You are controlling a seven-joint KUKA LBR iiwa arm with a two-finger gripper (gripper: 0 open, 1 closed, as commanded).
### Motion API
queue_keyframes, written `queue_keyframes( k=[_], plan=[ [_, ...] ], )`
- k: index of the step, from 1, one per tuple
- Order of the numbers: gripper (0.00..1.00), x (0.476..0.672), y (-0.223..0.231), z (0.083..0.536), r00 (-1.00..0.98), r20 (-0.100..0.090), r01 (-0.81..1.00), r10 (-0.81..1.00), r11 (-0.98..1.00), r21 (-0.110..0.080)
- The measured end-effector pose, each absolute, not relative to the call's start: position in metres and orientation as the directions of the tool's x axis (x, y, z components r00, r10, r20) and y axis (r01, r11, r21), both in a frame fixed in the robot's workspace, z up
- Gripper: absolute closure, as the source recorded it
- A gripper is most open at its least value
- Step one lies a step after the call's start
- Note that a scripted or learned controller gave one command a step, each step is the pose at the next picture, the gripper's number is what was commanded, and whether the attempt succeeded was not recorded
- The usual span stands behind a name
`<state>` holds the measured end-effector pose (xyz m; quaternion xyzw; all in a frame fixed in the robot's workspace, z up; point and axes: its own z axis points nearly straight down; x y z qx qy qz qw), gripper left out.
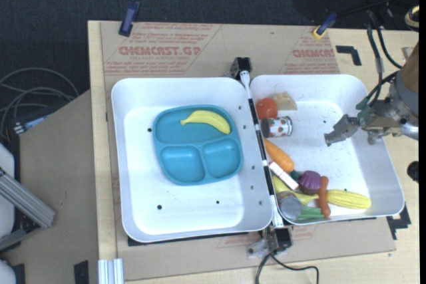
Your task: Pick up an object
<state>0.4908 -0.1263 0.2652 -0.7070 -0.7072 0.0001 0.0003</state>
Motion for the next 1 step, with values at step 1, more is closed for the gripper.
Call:
queue_keyframes(
  k=[1],
  plan=[
    [0.0, 0.4931, -0.0919, 0.1249, 0.001, 0.0, 1.0, 1.0, -0.001, -0.001]
  ],
)
